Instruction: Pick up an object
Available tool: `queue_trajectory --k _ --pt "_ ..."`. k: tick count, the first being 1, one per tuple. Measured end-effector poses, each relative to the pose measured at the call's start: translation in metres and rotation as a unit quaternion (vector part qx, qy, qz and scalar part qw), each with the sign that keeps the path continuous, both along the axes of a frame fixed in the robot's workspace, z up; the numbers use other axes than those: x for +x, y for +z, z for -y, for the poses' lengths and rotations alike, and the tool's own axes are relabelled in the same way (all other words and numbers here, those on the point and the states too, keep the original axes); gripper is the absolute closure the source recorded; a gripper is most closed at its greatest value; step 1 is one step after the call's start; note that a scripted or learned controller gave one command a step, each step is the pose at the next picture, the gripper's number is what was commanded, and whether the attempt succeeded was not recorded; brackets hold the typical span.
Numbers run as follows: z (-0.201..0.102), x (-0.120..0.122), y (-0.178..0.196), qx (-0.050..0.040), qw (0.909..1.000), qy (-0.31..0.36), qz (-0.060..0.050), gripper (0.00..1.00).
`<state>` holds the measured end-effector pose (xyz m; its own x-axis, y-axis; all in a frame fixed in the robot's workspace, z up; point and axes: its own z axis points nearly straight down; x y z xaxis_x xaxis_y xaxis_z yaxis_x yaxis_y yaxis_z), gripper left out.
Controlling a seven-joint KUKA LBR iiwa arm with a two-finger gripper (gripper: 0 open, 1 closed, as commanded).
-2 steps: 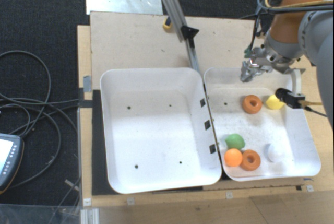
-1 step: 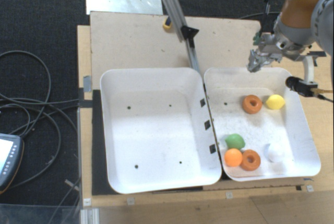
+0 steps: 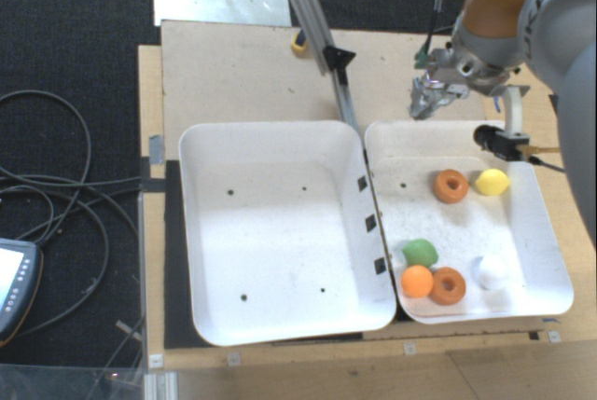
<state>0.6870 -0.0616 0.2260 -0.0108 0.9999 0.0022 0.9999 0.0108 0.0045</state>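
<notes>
The right bin [image 3: 550, 230] holds an orange ring [image 3: 451, 186] and a yellow ball [image 3: 492, 182] near its far side. Toward its front lie a green lump [image 3: 420, 252], an orange ball [image 3: 416, 281], a second orange ring [image 3: 448, 285] and a white ball [image 3: 491, 272]. My gripper [image 3: 425, 103] hangs above the far edge of the right bin, up and left of the first orange ring, well clear of all the objects. Nothing shows between its fingertips.
The left bin [image 3: 280, 230] sits next to the right one, sharing a divider edge with black clips [image 3: 370, 221]. A slanted metal pole [image 3: 312, 11] crosses the bench behind the bins. Cables [image 3: 56, 193] and a pendant [image 3: 14, 282] lie on the floor at left.
</notes>
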Motion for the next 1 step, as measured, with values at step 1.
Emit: queue_trajectory --k 1 --pt "-0.0572 -0.0034 -0.0068 0.0001 1.0 0.0 -0.001 1.0"
